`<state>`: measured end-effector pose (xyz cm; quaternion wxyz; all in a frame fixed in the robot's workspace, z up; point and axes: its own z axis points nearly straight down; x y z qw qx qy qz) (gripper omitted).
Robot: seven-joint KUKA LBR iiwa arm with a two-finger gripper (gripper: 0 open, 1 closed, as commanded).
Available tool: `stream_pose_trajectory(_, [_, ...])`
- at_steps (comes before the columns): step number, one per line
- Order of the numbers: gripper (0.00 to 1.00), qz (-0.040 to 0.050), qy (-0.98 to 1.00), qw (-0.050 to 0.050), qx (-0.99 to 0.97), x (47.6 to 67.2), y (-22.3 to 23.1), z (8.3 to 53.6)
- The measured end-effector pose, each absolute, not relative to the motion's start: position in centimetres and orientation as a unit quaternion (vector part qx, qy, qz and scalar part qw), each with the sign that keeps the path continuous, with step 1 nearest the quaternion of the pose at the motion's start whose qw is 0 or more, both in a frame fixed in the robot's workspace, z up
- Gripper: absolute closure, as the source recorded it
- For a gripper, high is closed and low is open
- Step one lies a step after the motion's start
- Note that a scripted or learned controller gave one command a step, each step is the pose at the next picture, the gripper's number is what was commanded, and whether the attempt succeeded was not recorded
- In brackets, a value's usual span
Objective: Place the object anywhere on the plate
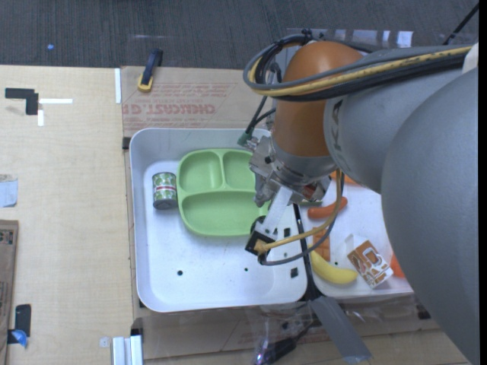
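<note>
I take this for a robotics lab rather than a home. The shallow white plastic bin (137, 219) under me sits on a pale wooden bench top (61, 204). On the bin's far side lies a flattened brown cardboard sheet with red print (190, 97), with a yellow-and-black clamp (150, 69) at its far edge. Beyond that is dark grey office carpet (228, 14). Left of the bin, a black L-shaped mark (23, 97) sits on the wood. Over the bin's right side looms my own thick grey arm with its orange band (426, 166), trailing cables.

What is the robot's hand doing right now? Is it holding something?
The gripper: cannot be told whether it is open, closed or holding anything. It hangs at the right edge of the plate.
</note>
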<state>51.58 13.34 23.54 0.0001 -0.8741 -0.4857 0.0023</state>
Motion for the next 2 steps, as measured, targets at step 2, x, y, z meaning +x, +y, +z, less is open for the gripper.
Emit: stream_pose_trajectory(2, [1.00,0.0028,-0.568,0.000,-0.823,49.1,19.2,25.6])
